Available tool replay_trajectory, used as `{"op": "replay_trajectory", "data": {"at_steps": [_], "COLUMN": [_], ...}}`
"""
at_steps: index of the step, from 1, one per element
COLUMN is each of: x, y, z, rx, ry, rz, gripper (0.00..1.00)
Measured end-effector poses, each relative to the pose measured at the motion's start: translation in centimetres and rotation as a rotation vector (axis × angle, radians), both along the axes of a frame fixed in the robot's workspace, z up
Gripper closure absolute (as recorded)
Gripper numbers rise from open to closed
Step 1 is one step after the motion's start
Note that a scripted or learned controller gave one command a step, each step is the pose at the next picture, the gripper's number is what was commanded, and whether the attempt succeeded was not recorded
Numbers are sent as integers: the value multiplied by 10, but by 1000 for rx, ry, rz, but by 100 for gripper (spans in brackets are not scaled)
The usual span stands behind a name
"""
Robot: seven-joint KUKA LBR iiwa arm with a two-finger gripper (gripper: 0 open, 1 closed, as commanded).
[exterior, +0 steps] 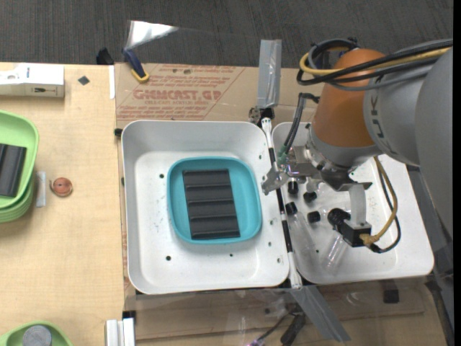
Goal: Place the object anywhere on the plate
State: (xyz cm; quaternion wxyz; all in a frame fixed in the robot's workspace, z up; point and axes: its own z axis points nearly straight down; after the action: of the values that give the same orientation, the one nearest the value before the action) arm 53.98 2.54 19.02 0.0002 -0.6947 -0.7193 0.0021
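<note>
A teal square plate (248, 209) with rounded corners lies in the middle of the left white bin (144, 265). A black ridged rectangular object (209, 203) rests flat on the plate, inside its rim. My gripper (311, 193) hangs over the left part of the right white bin (403, 258), below the orange wrist band (346, 114), and is apart from the plate. Its lower parts look dark and cluttered from above. A small clear object (333, 249) lies on the right bin's floor near the gripper.
A green dish (21, 139) holding a dark item sits at the left edge, with a small reddish disc (62, 187) beside it. Printed cardboard (180, 89) and a grey strip (269, 71) lie behind the bins. Cables (385, 215) loop off the wrist.
</note>
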Motion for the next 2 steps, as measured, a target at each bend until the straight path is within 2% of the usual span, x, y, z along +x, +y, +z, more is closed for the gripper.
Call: {"op": "replay_trajectory", "data": {"at_steps": [1, 2], "x": [-47, -62], "y": [44, 1], "z": [0, 77], "rx": [1, 0], "ry": [2, 0], "rz": [-4, -58], "gripper": [0, 0]}}
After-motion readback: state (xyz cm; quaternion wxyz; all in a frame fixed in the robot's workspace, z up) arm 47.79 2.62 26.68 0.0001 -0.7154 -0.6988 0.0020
